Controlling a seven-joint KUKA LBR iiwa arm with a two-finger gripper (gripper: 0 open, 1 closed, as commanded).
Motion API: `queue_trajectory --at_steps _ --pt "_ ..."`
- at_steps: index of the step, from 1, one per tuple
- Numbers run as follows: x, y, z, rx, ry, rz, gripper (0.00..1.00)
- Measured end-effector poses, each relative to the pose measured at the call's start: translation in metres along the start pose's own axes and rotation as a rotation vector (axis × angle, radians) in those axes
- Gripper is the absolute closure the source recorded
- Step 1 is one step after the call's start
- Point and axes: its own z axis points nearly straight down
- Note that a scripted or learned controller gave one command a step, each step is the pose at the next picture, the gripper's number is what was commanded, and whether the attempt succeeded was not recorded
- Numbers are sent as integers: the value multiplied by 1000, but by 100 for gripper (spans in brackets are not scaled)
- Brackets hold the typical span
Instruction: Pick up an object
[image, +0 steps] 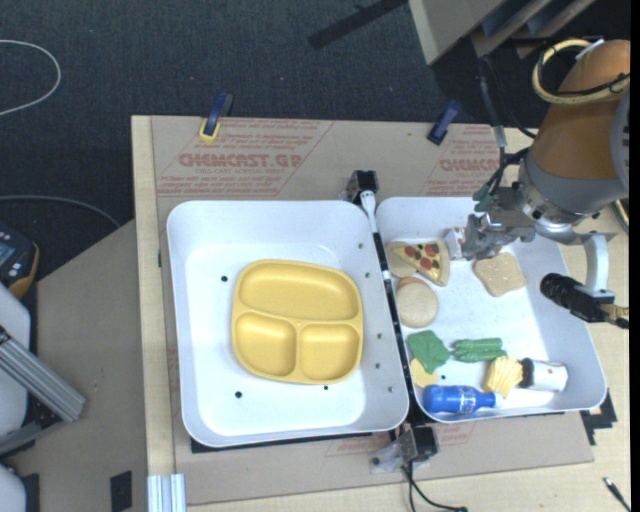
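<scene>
The right bin (575, 345) holds several toy foods: a pizza slice (420, 259), a tan bread roll (417, 302), a toast slice (499, 273), green leafy pieces (428, 350), a green pod (477, 349), a yellow corn piece (503, 376), a blue bottle (456, 400) and a white tube (546, 375). My gripper (478, 240) hangs low over the bin's upper middle, between the pizza slice and the toast slice. Nothing shows between its fingers.
The left bin (195, 300) carries a yellow divided plate (296, 320). Clamps sit at the bench's back edge (212, 118) and between the bins (362, 185). A black cylinder (570, 293) juts over the right bin's right side. The arm (580, 120) fills the upper right.
</scene>
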Motion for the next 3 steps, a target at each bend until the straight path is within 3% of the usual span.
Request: queue_trajectory --at_steps 2,3 --pt "112 51 8 0 1 0 100" --pt "138 63 16 2 0 3 100"
